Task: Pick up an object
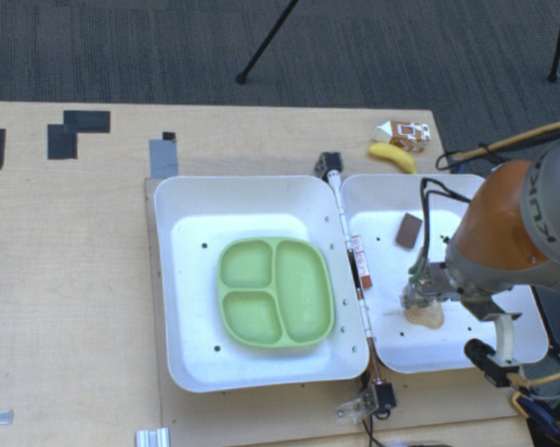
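1. While low in right bin, gripper sits right over tan lump; jaw gap and any grasp impossible to tell.
2. Brown block near, up-left, same bin.
3. Green tray in left bin.
4. Banana on bench, beyond bins.

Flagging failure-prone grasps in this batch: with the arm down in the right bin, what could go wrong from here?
1. The hand sits at the edge of the tan object, not over its middle, so it may nudge it aside instead of lifting it.
2. The brown block lies close behind the arm; a sweep could knock it.
3. The right bin's wall is near, limiting approach room.
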### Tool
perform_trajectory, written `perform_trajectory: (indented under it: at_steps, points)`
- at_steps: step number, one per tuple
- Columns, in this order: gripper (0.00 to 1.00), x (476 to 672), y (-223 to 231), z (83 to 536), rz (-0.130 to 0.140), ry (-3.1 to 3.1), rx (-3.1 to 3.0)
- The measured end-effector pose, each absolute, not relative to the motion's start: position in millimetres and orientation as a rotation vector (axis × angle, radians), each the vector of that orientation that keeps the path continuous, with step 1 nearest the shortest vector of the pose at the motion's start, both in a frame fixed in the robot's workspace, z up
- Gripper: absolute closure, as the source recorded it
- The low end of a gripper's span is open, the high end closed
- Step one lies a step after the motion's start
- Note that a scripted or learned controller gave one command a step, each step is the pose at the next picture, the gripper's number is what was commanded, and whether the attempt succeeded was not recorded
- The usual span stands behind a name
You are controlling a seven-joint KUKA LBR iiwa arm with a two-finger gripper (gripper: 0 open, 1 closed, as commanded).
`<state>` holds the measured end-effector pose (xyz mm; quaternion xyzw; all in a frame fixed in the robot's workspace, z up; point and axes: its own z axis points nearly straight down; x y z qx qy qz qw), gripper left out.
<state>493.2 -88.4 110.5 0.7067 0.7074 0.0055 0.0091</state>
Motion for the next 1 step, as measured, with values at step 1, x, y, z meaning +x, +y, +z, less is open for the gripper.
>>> perform_trajectory:
  at_steps: [1]
  points:
    - [0.00, 493.2, -88.4, 110.4, 0.017, 2.210, 2.207]
